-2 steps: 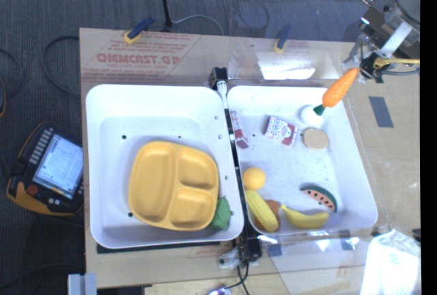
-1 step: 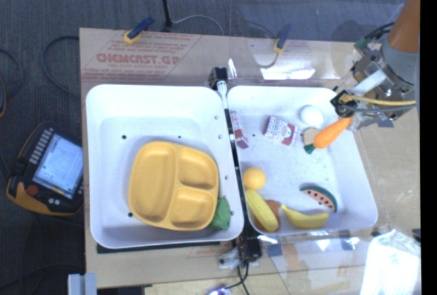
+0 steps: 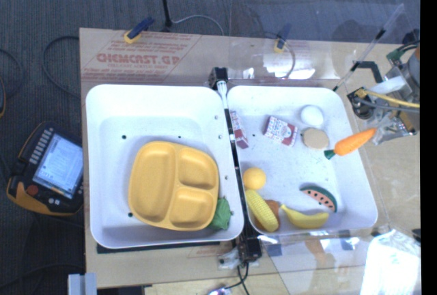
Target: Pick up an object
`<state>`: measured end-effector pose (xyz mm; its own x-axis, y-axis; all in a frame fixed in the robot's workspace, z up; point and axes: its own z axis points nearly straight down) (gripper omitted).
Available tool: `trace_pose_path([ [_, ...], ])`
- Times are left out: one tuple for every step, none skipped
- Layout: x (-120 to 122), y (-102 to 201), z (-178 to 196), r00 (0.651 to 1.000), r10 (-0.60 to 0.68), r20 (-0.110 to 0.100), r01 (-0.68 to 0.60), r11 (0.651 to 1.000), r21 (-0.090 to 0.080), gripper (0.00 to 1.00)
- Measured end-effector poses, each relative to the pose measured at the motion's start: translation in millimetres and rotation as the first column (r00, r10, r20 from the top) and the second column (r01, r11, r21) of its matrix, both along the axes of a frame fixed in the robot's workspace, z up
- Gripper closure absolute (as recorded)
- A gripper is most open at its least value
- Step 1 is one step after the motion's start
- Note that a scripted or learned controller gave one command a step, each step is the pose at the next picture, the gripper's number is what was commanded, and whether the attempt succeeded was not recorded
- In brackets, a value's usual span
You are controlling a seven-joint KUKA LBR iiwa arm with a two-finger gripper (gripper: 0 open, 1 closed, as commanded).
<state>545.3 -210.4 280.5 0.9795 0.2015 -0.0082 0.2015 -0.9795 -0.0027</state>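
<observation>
Corn (image 3: 261,210) and banana (image 3: 304,218) crowd the right bin's (image 3: 355,171) near edge; the gripper (image 3: 379,130) pinches a carrot (image 3: 353,143) above its right rim.

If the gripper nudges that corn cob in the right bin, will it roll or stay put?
The corn cob looks rounded and elongated, so alone it would probably roll sideways. Here it lies hemmed in between the bin wall, a lemon and a banana, so a nudge likely shifts those neighbours. Its glossy surface suggests stiff, light plastic that may slip.
</observation>
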Motion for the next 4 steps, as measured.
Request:
trace_pose_path([
  [0, 1, 9, 1.000, 0.003, -0.006, -0.003, 1.000, -0.001, 1.00],
  [0, 1, 17, 1.000, 0.006, -0.012, -0.006, 1.000, -0.003, 1.00],
  [-36, -14, 32, 0.984, 0.181, 0.002, -0.181, 0.984, -0.001, 1.00],
  [-62, -13, 14, 0.937, 0.349, 0.001, -0.349, 0.937, 0.002, 1.00],
])
